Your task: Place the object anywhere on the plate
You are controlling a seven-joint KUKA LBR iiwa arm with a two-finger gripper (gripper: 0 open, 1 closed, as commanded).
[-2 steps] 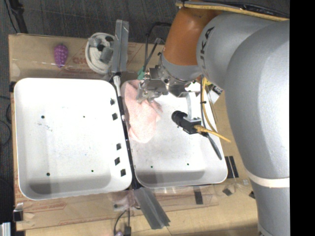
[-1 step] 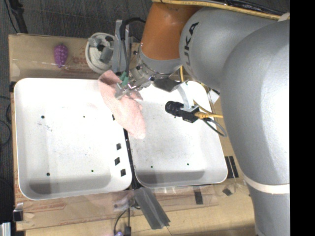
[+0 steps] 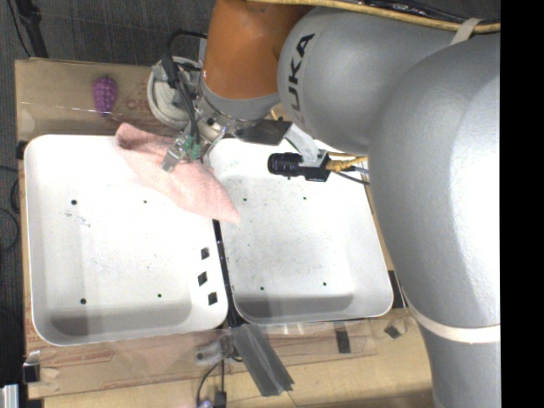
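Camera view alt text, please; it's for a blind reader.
A grey arm's end effector sits on a pink cloth draped over two white bins' shared rim. A small purple object and a white plate lie behind.

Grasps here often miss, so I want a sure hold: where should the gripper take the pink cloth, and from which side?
Judging by its pose, take the pink cloth at the raised fold near its upper middle, from straight above. The rest lies flat across the divider between the two bins.
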